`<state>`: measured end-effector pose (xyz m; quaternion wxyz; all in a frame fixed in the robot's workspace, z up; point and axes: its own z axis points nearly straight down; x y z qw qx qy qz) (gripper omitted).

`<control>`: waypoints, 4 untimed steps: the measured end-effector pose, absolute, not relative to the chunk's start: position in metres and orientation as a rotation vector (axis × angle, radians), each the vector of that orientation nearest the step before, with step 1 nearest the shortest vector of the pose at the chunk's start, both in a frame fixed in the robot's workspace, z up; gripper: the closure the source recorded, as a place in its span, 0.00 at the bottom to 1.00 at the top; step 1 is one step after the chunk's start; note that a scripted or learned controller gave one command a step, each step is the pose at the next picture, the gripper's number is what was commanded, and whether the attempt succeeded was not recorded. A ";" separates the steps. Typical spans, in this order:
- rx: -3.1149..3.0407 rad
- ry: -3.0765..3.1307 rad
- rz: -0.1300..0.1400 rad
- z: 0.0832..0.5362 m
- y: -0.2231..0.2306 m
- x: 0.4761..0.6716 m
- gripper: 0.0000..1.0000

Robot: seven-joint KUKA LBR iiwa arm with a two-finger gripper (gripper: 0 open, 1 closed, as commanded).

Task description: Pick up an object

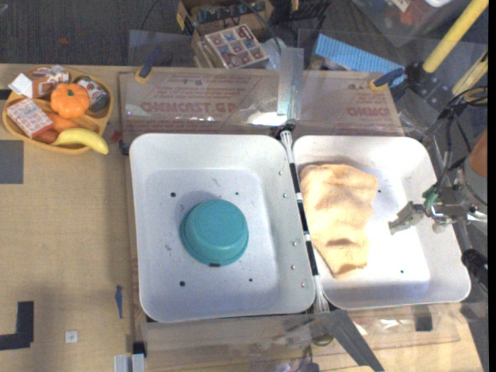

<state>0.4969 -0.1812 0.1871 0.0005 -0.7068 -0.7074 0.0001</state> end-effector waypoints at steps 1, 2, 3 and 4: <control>-2.205 -2.236 0.001 0.114 -0.119 0.535 0.00; -2.166 -2.292 -0.011 0.091 -0.101 0.533 0.00; -2.169 -2.289 -0.018 0.102 -0.102 0.534 1.00; -2.038 -2.392 0.001 0.185 -0.082 0.596 1.00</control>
